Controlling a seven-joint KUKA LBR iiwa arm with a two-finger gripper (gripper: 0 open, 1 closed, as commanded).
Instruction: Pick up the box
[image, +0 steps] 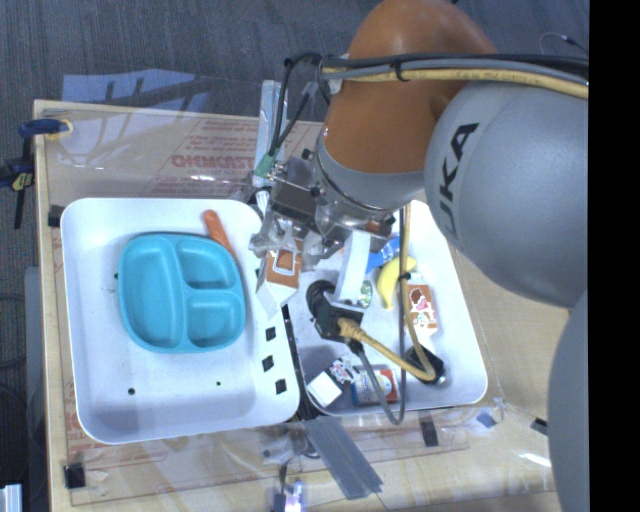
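Around, left bin (80, 300): it carries a light blue divided plate (182, 292); an orange stick-like thing (217, 230) lies at the plate's upper right, near the bin's wall.
Right bin (470, 350): crowded with a yellow banana-like item (392, 278), a black thing (322, 306), small packets, and a tan cable (390, 352) looping across.
Arm (480, 150): big grey and orange body covers the right bin's upper part.
Box (282, 266): small, orange-brown with a white patch, at the divide between both bins, just under the gripper (284, 246).
Gripper state: cannot tell; touching or apart from the box is unclear.
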